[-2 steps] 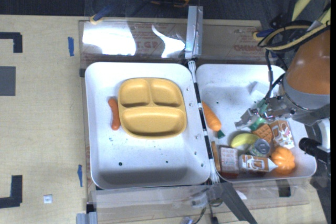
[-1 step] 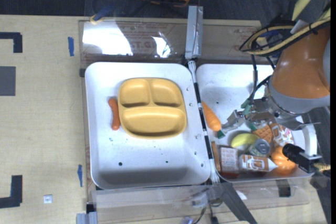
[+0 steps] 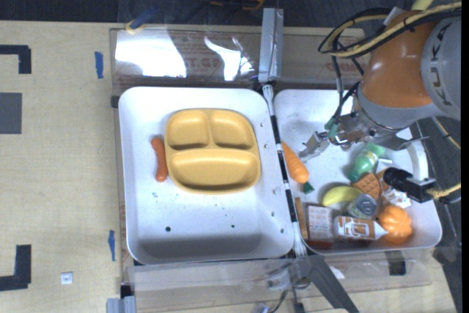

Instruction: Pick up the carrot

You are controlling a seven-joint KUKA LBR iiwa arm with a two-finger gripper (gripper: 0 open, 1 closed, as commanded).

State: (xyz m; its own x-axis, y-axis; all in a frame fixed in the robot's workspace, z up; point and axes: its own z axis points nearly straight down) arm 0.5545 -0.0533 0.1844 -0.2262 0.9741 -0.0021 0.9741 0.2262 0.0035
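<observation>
The arm comes in from three o'clock and bends down over the right bin, its orange band sitting high at about two o'clock of that bin. The wrist tilts toward nine o'clock, and the gripper hangs low over the bin's floor near its middle left. Its metal fingers point toward the divider between the bins; how far apart they stand cannot be told, and nothing is seen between them.

The carrot lies in the right bin against its left wall, just beside the gripper at about seven o'clock from the fingertips, slanted with its thick end toward five o'clock. It is apart from the fingers.

At five o'clock in the same bin sits a heap: a lemon, a green toy, a brown box, a bottle and an orange fruit.

In the left bin a yellow divided plate lies near the centre, with an orange sausage just beside it at nine o'clock.
</observation>
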